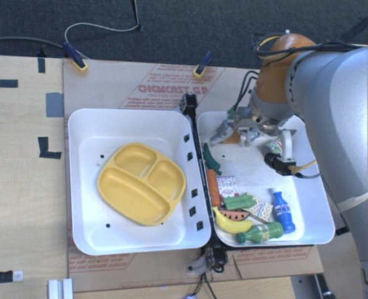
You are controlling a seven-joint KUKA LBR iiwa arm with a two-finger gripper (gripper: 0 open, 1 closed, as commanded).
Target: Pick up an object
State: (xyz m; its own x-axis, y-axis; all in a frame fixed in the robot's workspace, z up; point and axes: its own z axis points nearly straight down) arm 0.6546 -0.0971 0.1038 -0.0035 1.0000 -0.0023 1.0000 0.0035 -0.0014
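Observation:
My gripper [239,132] hangs low over the far end of the right bin [309,185], below the arm's orange band. A small brown thing [233,137] shows right at the gripper; whether it is held is unclear. Loose toys lie in the near half of this bin: a blue bottle [282,210], a green bottle [261,232], a banana [229,225] with a watermelon slice [232,216] on it, an orange sausage-like piece [213,189] and a dark green piece [210,159] along the left wall. All of these lie apart from the gripper.
The left bin [84,167] holds a yellow divided plate [141,183]. A black clip row [195,167] runs along the seam between the bins. A small white and red packet [226,184] and a white-green item [275,147] also lie in the right bin.

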